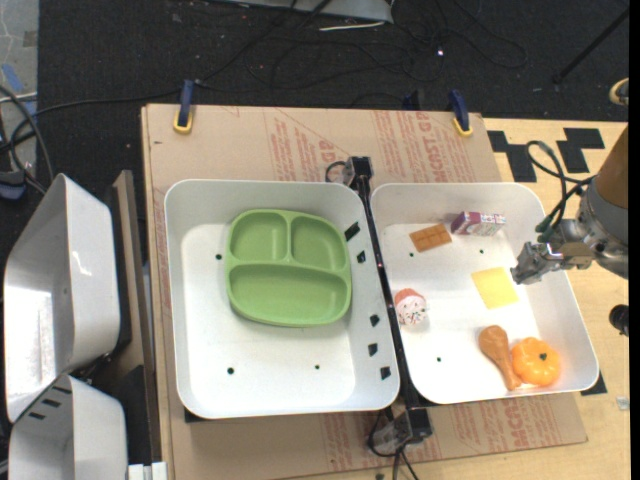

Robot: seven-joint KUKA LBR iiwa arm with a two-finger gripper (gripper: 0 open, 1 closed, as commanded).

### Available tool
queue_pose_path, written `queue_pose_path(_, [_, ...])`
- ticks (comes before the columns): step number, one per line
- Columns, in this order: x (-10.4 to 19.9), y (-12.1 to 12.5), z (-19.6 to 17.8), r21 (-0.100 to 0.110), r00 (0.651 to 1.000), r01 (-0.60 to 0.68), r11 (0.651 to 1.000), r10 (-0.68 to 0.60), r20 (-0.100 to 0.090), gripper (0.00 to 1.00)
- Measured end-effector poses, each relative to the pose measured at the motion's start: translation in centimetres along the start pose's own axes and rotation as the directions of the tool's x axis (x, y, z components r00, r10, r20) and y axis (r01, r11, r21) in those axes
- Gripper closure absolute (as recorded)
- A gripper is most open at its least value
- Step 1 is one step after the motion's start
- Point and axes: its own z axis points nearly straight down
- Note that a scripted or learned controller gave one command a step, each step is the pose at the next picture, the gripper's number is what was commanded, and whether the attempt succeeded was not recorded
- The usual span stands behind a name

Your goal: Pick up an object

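In the right bin (455, 393) lie a yellow square slice (494, 288), a brown cracker (430, 237), a small purple-and-white carton (477, 223), a white and pink round toy (410, 308), a tan drumstick (497, 352) and an orange pumpkin (537, 362). My gripper (527, 266) hangs at the bin's right side, just right of the yellow slice and slightly above it. Nothing shows between its fingers.
The left bin (200, 368) holds a green divided plate (289, 268). A black divider with clips runs between the two bins. White containers stand off the bench at the far left. Cables trail over the bench's right edge by the arm.
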Motion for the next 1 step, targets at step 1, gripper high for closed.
queue_pose_path(1, [4.90,-0.62,-1.06,0.003,1.000,0.004,1.000,-0.004,-0.004,1.00])
